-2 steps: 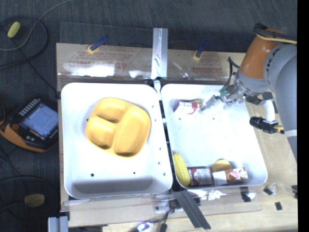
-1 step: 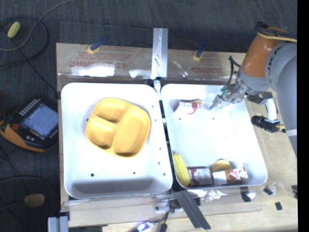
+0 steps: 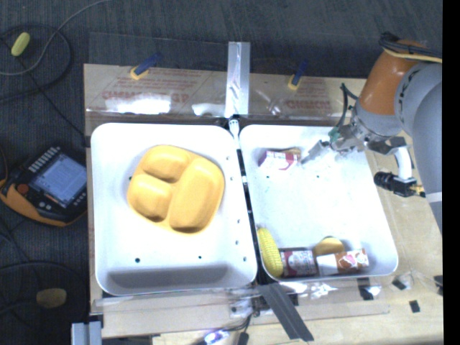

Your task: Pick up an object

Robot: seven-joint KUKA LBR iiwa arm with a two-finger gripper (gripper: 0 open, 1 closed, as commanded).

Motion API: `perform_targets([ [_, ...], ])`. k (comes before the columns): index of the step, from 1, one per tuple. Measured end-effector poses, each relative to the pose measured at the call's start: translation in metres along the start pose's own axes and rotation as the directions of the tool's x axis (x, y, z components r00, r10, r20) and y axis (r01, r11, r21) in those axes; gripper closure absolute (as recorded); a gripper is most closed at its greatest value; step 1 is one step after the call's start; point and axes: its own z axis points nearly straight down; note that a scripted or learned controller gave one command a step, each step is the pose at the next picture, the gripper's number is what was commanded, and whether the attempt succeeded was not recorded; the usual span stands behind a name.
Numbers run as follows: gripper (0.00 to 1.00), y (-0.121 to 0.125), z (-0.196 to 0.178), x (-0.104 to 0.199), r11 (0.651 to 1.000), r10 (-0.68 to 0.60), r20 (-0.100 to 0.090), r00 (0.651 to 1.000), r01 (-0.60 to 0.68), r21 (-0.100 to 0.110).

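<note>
Counter (image 3: 97,85): two white bins.
Left bin (image 3: 108,264): large yellow bread-shaped object (image 3: 175,187).
Right bin (image 3: 359,214): corn cob (image 3: 269,251), dark can (image 3: 300,262), small packet (image 3: 279,158) at far edge.
Tool (image 3: 310,154): just beside packet; grip state cannot be told.
Step, judged: approach. Next: descend, close on packet.
</note>
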Motion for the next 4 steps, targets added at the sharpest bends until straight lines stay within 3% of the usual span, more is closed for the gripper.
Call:
perform_targets([
  [1,0.00,0.000,0.009,-0.002,0.985,0.172,-0.017,0.985,-0.172,-0.008],
  [2,0.00,0.013,0.011,0.051,0.990,0.137,0.000,0.991,-0.137,-0.014],
  [3,0.00,0.009,0.010,0.089,0.989,0.149,0.002,0.989,-0.149,-0.015],
  [4,0.00,-0.009,0.010,0.098,0.988,0.153,0.003,0.988,-0.153,-0.018],
])
